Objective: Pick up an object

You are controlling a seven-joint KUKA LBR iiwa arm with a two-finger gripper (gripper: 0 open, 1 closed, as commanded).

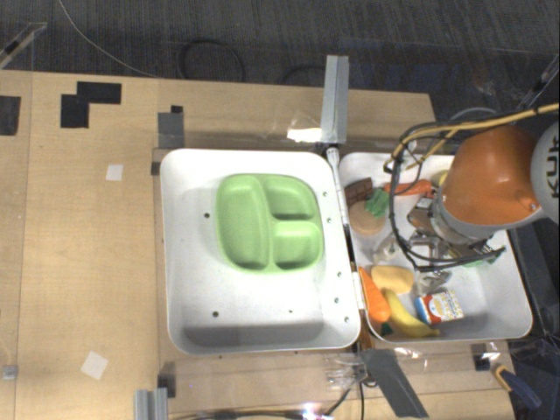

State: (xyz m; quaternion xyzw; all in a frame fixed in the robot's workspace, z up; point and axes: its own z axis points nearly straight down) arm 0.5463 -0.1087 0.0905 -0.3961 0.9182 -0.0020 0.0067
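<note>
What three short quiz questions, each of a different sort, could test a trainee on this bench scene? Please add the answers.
1. True or false: the green divided plate lies in the left bin.
2. Which thing lies nearest the banana? A) the carrot B) the divided plate C) the orange band
3. Fill in: the arm works above the ____ bin.

Key: 1 true; 2 A; 3 right.

A green divided tray [267, 221] lies in the left white bin [188, 313] on the wooden bench [79, 261].
</note>
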